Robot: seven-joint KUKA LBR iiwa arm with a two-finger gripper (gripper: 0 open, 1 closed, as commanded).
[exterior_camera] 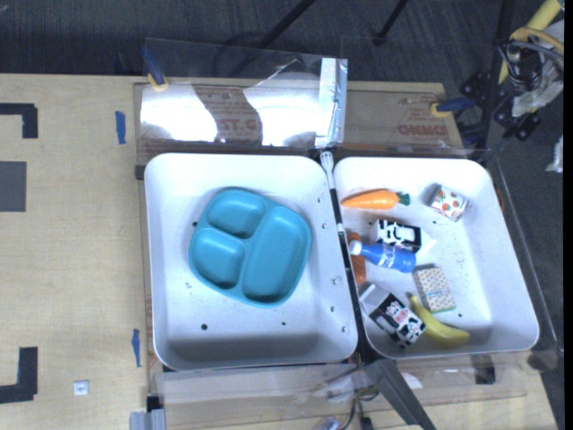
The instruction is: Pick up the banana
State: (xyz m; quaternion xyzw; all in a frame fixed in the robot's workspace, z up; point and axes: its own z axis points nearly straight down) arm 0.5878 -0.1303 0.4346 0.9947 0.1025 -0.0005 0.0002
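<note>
The banana (438, 323) lies near the front edge of the right bin (510, 240), touching a black-and-white box (398, 318) and just beside a checkered packet (434, 287). A carrot (369, 200), blue bottle (387, 256) and small cube (448, 202) lie farther back. A blue plate (251, 245) sits in the left bin (170, 240).

You have no basis here to record the arm's pose, its wrist angle or the gripper's state: none of these can be told from the camera view at this moment.
</note>
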